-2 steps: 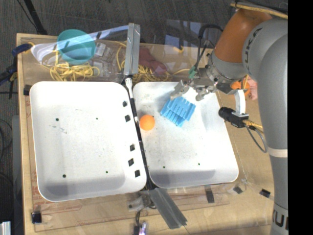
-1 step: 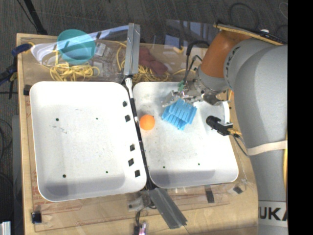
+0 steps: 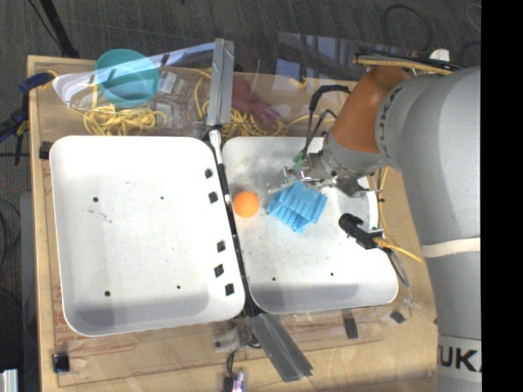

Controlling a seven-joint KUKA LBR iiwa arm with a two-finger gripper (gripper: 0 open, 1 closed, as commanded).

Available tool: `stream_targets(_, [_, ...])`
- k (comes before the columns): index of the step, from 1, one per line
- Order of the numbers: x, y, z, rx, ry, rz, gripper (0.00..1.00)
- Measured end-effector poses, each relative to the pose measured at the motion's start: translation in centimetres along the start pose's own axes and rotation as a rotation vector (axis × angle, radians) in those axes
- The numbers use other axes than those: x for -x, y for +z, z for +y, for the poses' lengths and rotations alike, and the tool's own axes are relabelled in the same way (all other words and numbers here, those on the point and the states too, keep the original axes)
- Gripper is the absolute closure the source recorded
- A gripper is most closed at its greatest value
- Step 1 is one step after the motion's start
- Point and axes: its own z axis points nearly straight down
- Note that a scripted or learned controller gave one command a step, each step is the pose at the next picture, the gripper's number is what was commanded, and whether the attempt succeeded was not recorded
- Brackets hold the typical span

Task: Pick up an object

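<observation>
The claw (image 3: 304,172), its state impossible to tell, hung in the right bin (image 3: 327,296) at the blue ridged object's (image 3: 297,206) upper edge, an orange ball (image 3: 245,204) just left of that object.

My bench (image 3: 163,358) is a light wooden surface resting on dark grey carpet (image 3: 245,6). Black cables (image 3: 45,11) cross the floor beyond its far edge. A clear plastic sheet (image 3: 188,80) along the far side reflects overhead light.
</observation>
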Motion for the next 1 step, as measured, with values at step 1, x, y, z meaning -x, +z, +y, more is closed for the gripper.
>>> stream_targets(1, [-3.12,-0.15,-3.16,0.004,-0.008,-0.006,0.00])
